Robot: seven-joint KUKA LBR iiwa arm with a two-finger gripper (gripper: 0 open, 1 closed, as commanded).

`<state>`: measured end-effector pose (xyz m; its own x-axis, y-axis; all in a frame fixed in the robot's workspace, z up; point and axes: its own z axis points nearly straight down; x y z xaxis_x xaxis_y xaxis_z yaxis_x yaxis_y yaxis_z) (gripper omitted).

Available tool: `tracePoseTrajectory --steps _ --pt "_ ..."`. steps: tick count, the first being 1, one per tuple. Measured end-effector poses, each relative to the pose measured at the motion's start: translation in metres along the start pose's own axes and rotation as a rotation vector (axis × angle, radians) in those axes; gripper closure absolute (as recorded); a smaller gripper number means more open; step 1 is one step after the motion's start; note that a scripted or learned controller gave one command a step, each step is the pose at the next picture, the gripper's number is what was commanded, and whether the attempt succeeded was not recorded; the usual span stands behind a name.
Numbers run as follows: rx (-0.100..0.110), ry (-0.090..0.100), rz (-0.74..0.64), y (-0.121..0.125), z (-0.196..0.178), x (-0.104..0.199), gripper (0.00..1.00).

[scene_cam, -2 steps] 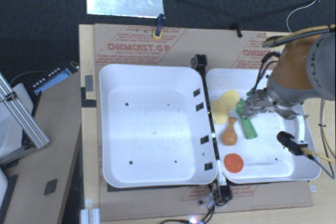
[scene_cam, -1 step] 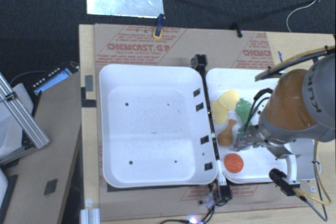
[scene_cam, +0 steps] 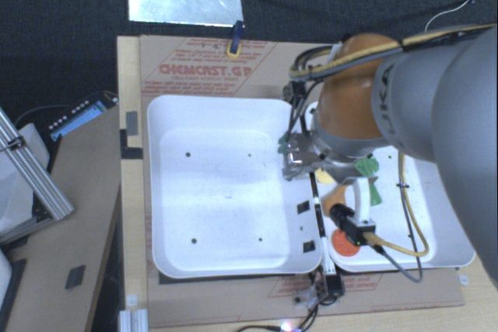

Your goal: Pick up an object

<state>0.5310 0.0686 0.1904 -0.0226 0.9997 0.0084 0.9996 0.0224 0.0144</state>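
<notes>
The arm reaches down over the right bin (scene_cam: 436, 249) near a green object (scene_cam: 368, 167), approaching a grasp; its end effector's state cannot be told.

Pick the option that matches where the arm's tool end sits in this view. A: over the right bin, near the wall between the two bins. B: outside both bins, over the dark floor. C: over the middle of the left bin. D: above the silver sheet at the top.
A: the arm reaches down over the right bin, its tool beside the dividing wall, near a green object and an orange object.
</notes>
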Motion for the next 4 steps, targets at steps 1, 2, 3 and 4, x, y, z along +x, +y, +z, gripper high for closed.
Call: tracePoseTrajectory --steps 1,2,3,4 --pt "0.009 -0.008 0.017 0.042 0.006 0.006 1.00" --pt "0.004 -0.010 0.018 0.141 0.007 -0.017 1.00" --pt "-0.007 -0.006 0.015 0.142 -0.171 0.004 1.00" --pt "0.009 -0.009 0.022 0.140 -0.197 -0.018 1.00"
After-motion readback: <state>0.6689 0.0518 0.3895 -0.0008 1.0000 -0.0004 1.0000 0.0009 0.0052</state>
